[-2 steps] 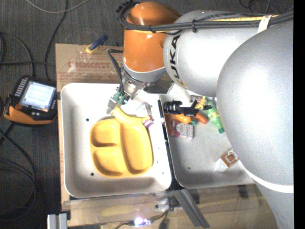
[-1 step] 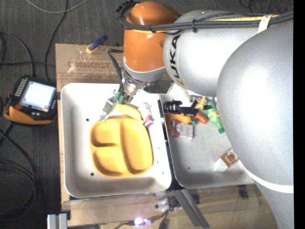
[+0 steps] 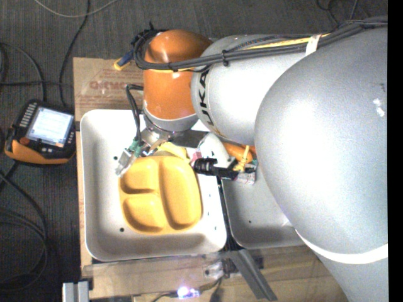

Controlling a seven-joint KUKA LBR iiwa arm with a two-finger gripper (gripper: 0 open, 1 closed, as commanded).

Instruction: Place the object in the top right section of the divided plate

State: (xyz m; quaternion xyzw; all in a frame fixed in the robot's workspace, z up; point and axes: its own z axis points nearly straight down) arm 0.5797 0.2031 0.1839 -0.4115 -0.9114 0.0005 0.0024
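Grey metal is taking up most of what we are seeing: the arm (image 3: 315, 124) is reaching in from the right and covering the upper right and centre of the view, with cables running along its top. Its orange band (image 3: 169, 74) is sitting above the wrist, over the far edge of the left bin.

Below it we are looking at two shallow white bins side by side on a bench with a brown board (image 3: 104, 87) under them. The left bin (image 3: 94, 187) is lying mostly in the open; the right bin (image 3: 258, 228) is showing just a strip of floor under the arm.

Inside the left bin, a yellow divided plate (image 3: 160, 194) is lying flat, right of the bin's middle, with one long section along its right side and two smaller sections on its left. Its upper edge is passing under the wrist.

We are seeing the gripper (image 3: 135, 153) hanging at the plate's upper left corner, a small green part and a pale tip showing at its end. We cannot tell how far it is open, or whether it is holding anything.

An orange and white object (image 3: 234, 150) is peeking out from under the arm between the two bins, just right of the plate's top; we cannot make out what it is.

Off the bench at left, a handheld pendant (image 3: 41, 134) with a lit screen is resting on the dark floor.
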